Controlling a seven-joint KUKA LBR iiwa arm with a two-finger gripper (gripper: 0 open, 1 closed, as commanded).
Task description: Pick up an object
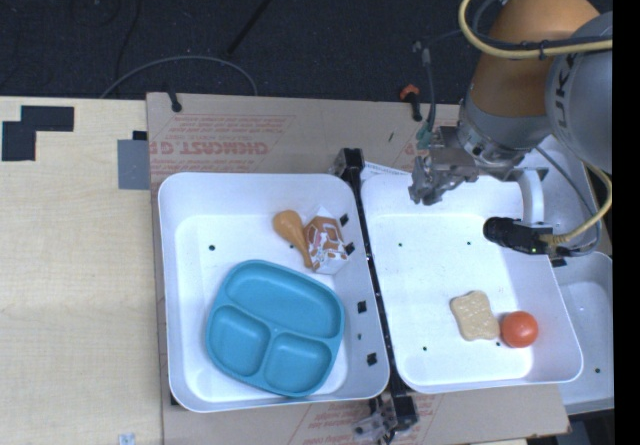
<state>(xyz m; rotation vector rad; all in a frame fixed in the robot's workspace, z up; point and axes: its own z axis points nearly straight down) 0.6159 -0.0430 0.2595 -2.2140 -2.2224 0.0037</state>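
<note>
The gripper (428, 195) hangs over the back rim of the right bin (430, 353); whether it grasps anything, I cannot tell. The tomato (518, 329) and cracker (474, 316) lie touching near the front right corner. I'd descend on the cracker's free left side, where bare floor gives room, minding the wall beside the tomato.

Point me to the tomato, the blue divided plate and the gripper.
tomato (518, 329), camera view, centre of its red skin.
blue divided plate (276, 326), camera view, ridge between compartments.
gripper (428, 195), camera view, midway between its fingertips.
</note>
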